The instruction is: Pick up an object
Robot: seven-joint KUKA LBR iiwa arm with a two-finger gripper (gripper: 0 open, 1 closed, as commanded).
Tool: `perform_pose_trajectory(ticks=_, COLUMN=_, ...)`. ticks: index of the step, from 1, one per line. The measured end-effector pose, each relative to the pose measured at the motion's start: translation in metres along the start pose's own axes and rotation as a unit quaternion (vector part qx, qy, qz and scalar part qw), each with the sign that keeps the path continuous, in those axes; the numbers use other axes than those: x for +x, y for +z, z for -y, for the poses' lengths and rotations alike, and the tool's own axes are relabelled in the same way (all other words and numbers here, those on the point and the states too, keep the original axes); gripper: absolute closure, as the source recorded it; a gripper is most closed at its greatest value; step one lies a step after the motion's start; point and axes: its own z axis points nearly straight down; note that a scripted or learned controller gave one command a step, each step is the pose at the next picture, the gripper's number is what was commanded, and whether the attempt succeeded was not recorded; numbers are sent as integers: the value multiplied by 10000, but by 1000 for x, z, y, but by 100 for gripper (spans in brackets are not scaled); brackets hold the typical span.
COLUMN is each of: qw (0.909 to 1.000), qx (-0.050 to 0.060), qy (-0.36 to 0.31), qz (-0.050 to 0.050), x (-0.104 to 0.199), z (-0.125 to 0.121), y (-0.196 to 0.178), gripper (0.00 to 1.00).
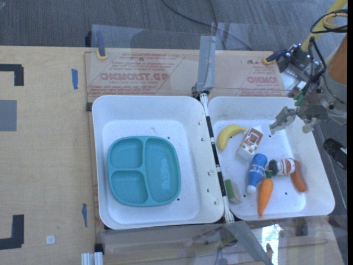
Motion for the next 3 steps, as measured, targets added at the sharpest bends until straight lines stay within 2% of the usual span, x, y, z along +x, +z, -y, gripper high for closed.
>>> perform_pose_trajectory(ticks=1, qw=9991, qx=-35, qy=419, qz=3, x=25, z=-2, y=181, gripper=0)
perform_pose_trajectory(ticks=2, qw=9990, qx=-51, qy=448, qz=0, x=23, z=-3, y=170, gripper=100)
perform_pose_trajectory(ticks=3, qw=9983, qx=-12, qy=586, qz=5, x=56, z=-34, y=85, gripper=100)
